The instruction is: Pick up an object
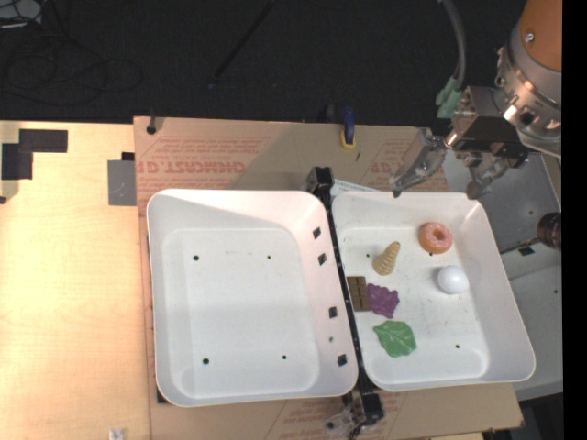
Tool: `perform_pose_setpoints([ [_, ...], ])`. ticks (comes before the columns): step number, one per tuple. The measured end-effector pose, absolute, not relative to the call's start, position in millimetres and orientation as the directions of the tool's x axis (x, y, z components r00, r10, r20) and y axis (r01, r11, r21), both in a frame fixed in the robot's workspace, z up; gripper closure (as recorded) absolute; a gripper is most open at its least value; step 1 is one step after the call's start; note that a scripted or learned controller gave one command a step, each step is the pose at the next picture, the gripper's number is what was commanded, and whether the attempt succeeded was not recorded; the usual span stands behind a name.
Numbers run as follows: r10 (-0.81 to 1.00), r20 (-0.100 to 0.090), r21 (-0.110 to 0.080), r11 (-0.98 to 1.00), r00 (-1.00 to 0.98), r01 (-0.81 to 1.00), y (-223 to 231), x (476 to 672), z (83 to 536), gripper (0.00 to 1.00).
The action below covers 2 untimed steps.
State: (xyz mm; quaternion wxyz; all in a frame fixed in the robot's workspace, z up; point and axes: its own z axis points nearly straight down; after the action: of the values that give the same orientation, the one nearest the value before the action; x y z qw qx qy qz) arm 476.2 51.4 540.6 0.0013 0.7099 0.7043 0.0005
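Note:
The right bin [500, 337] holds several small items: a pink-orange donut [436, 237], a tan cone [388, 257], a white ball [451, 280], a purple cluster [382, 300], a green leaf shape [395, 338] and a small brown block [357, 293] by the inner wall. My gripper [447, 181] hangs above the bin's far edge, up and slightly right of the donut. It is open, its two fingers spread wide with nothing between them.
The left bin [174, 246] lies beside the right one, joined by a black divider with clips [332, 273]. Both rest on a cardboard sheet [229, 154]. A wooden bench surface [64, 291] extends left. A cable [456, 35] trails behind the arm.

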Motion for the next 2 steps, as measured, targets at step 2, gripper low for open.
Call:
perform_pose_setpoints([
  [2,1.000,-0.002,-0.010,0.012,-0.012,1.000,58.3,477.7,556.2,1.00],
])
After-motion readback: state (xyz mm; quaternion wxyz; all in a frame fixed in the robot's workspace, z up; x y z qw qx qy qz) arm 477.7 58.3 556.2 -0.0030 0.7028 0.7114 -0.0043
